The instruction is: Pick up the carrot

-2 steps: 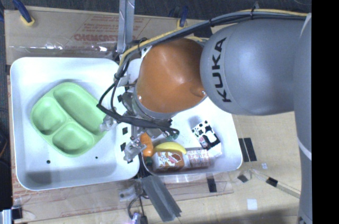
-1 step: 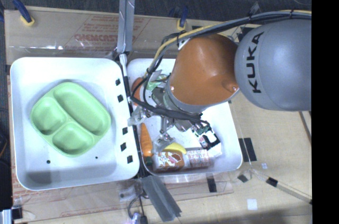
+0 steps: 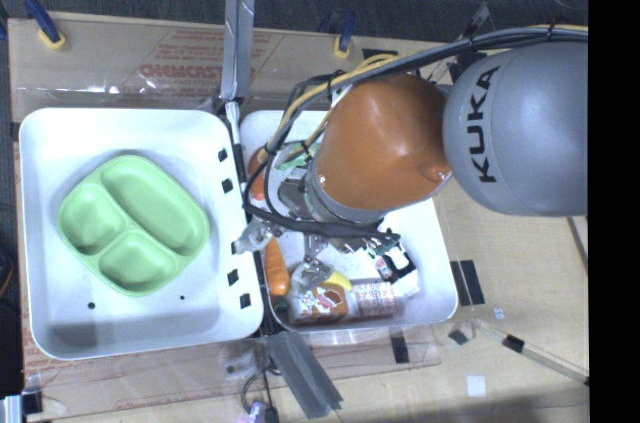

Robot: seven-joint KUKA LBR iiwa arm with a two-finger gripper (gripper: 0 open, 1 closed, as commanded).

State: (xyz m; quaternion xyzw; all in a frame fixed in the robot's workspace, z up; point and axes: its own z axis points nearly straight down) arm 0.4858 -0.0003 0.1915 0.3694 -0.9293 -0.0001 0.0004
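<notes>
Resting in the left bin (image 3: 40, 211), a green divided plate (image 3: 133, 221) lay slightly toward that bin's left half, its three compartments facing up. Black clips sat along the wall between the two bins. Just right of that wall, in the right bin (image 3: 440, 296), the carrot (image 3: 276, 268) lay along the bin's left edge, pointing roughly up and down the view, with its lower end near a packaged snack (image 3: 345, 299) lying along the bin's near wall. A small black and white item (image 3: 397, 263) sat a little farther right, beside the package. Above the carrot hung the tool (image 3: 312, 256), reaching down from under the orange band (image 3: 385, 146) of the arm (image 3: 520, 126), close to the carrot and just to its right; I could not tell whether it was wide or narrow, since the wrist and cables covered most of it. The grey arm filled the right side over the tabletop (image 3: 500, 291).
</notes>
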